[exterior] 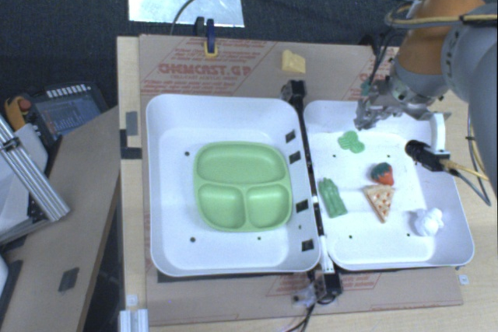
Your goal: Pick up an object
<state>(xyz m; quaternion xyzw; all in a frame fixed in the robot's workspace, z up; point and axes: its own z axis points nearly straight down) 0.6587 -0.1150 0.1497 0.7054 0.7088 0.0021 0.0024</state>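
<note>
- step in hand: approach. the gripper [367, 120] hangs over the far edge of the right bin [451, 245], close to that bin's far-left corner, with nothing seen between its tips.
- jaws: cannot tell whether they are apart or together; the tips are small and blurred against the white bin floor.
- candidate things, all in the right bin: a small green piece [351, 141] just beside the gripper, toward the bin's middle; a red and green piece [381, 172] near the bin's centre; an orange wedge [380, 202] just on the near side of it; a long green piece [332, 197] along the bin's left edge; a white crumpled piece [427, 221] toward the near-right corner.
- left bin [167, 128] carries a green divided tray [237, 186] with 3 compartments, nothing in them.
- judgement: the small green piece is the likeliest target, being nearest the tips.
- next move calls for: a short shift toward the bin's middle to centre over that piece, then a straight descent and a close. the piece looks flat and low, so the tips must reach almost to the floor.
- risk: a flat piece may slip out.
</note>
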